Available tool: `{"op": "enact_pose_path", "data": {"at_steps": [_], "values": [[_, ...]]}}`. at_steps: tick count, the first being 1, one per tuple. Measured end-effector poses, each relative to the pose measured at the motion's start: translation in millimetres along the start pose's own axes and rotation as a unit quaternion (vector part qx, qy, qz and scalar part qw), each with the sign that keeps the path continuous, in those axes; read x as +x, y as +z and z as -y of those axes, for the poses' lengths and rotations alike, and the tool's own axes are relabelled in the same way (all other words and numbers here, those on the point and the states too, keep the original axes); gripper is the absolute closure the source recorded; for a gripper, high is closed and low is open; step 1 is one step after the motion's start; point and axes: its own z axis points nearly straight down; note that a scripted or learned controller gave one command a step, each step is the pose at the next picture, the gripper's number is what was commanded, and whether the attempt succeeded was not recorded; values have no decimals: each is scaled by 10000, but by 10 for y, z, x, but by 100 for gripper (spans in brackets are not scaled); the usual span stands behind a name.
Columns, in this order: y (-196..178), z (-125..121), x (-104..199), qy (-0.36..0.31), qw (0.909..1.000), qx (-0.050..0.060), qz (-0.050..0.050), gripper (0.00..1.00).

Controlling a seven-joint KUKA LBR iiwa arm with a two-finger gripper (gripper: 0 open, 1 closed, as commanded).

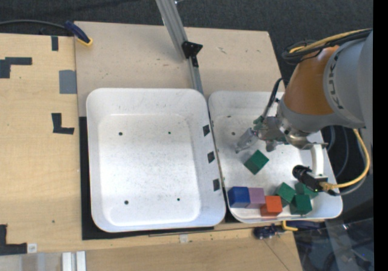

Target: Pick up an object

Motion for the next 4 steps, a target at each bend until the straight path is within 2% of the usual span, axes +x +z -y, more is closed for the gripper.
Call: {"op": "enact_pose_path", "data": {"at_steps": [1,2,3,4], "values": [[530,8,4,1,10000,-12,5,0],[414,4,16,-5,10000,-15,-5,100],[-49,32,-62,7,10000,-45,4,100],[-505,77,0,-3,10000,-49,3,100]]}}
